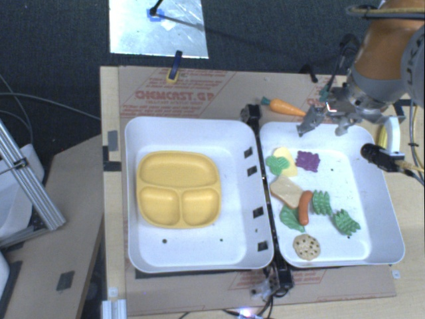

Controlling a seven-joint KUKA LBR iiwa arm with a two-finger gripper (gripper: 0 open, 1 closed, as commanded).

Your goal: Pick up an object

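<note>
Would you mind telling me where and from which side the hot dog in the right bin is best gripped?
Grip the hot dog at its middle, coming straight down from above. It lies flat, long axis running near to far, so the fingers should close across its narrow width. The fit looks tight: bread slice touches its left side and a green piece lies close on its right.

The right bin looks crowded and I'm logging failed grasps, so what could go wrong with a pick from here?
1. The sausage, bread slice and green pieces touch or overlap, so the gripper may catch two things or nudge them apart.
2. The cookie lies flat near the right bin's front wall, and may slip from a pinch.
3. The carrot lies outside the bins, on the board.
</note>
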